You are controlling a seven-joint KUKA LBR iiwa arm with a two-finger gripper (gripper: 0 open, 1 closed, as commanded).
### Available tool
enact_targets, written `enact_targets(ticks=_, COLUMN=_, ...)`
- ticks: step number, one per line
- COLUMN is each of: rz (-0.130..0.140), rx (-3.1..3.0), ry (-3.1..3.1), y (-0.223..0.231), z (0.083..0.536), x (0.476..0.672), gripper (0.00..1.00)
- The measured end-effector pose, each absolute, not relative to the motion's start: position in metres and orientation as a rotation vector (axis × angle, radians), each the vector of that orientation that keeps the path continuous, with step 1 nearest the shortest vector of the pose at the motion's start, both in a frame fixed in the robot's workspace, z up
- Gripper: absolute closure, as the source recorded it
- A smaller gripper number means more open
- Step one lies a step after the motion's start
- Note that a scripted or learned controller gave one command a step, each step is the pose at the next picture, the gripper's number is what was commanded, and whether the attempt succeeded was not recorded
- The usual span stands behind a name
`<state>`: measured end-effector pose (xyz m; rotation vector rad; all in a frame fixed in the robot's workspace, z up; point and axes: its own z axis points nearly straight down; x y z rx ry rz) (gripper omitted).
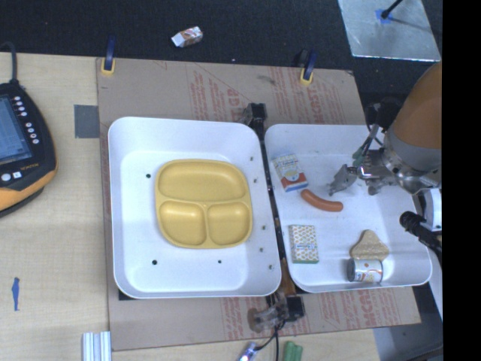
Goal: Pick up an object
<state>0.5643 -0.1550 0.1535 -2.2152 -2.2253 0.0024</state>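
The right bin [391, 145] holds a small red, white and blue carton [289, 172], a red sausage [322, 201], a flat green-patterned packet [303, 243], a tan slice of bread [369, 244] and a tin can [366, 270] lying on its side. My gripper [356, 186] hangs over the upper right part of this bin, just above and to the right of the sausage. It is open, and nothing sits between its fingers. The arm covers the bin's right wall.
The left bin [128, 201] carries a yellow divided plate [203, 202]. A handheld control pendant [19, 145] lies at the bench's left edge. Clamps [306, 66] pin the cardboard sheet under both bins. A small wrapper [187, 36] lies on the dark floor beyond.
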Motion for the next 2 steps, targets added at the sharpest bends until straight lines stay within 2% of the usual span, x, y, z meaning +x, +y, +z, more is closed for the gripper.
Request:
enact_targets(ticks=1, rz=0.006, rx=-2.213, ry=-2.226, y=-0.131, z=0.091, x=0.569, gripper=0.00)
enact_targets(ticks=2, rz=0.008, rx=-2.211, ry=-2.228, y=-0.132, z=0.101, x=0.569, gripper=1.00)
